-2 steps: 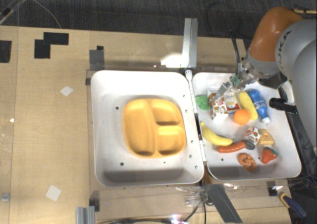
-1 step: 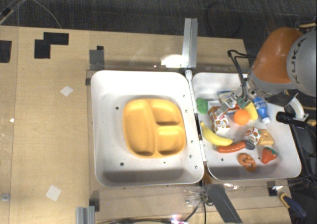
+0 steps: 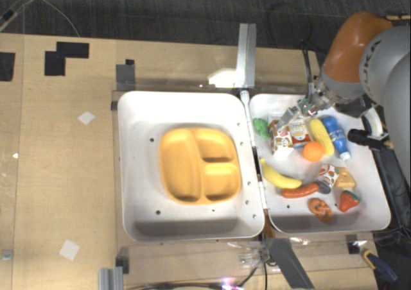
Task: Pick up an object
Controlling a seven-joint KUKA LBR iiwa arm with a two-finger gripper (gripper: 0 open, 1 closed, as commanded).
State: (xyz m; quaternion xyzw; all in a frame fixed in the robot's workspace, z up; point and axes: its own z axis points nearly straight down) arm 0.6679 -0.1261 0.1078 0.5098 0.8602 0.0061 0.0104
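The gripper (image 3: 307,106) is seen low over the right bin (image 3: 379,183), beside the corn cob (image 3: 320,137). What it is doing cannot be told. Toy foods are piled in that bin.

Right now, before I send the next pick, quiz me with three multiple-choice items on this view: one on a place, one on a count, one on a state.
1. Where does the yellow divided tray lie?
A. in the left bin
B. in the right bin
C. on the bench outside the bins

2. How many bananas lie in the right bin?
A. none
B. one
C. three

3. How does the blue bottle sit?
A. standing upright
B. lying on its side
C. hanging over the bin's rim

Answers: 1 A, the tray sits in the middle of the left bin. 2 B, a single banana lies near the bin's left wall, above the red sausage. 3 B, the bottle lies flat beside the corn cob, below the gripper.
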